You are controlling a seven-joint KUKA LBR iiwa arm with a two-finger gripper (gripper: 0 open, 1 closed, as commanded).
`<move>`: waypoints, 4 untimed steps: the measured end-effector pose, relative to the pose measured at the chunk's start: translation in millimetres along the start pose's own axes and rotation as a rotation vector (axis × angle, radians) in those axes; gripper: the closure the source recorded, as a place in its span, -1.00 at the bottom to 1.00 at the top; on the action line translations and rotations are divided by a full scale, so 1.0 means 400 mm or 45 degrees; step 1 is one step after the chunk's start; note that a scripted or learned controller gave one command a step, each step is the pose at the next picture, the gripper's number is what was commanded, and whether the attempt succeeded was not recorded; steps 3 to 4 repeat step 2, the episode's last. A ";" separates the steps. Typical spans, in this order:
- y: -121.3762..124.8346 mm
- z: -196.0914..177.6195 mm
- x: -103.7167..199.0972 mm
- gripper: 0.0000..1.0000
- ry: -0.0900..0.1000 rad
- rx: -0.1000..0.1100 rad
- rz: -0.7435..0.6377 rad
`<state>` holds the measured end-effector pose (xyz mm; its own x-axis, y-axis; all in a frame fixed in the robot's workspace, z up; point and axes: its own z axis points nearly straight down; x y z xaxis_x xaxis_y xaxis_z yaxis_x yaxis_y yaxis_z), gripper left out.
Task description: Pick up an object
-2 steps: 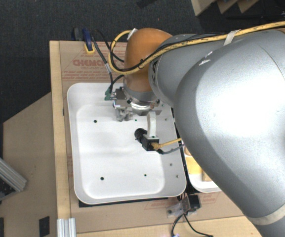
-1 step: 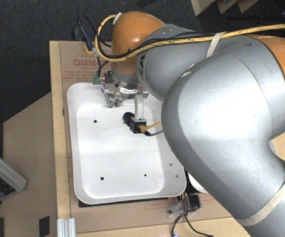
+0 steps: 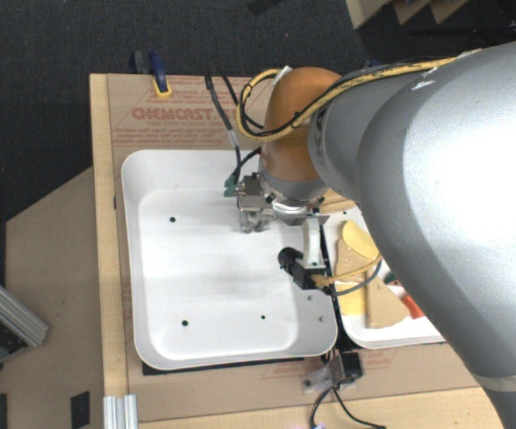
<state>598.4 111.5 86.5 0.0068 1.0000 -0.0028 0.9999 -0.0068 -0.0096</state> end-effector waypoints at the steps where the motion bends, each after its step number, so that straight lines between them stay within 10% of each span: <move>1: 0.176 -0.122 0.148 1.00 0.008 -0.027 -0.015; 4: 0.163 0.011 0.155 1.00 0.002 -0.003 -0.010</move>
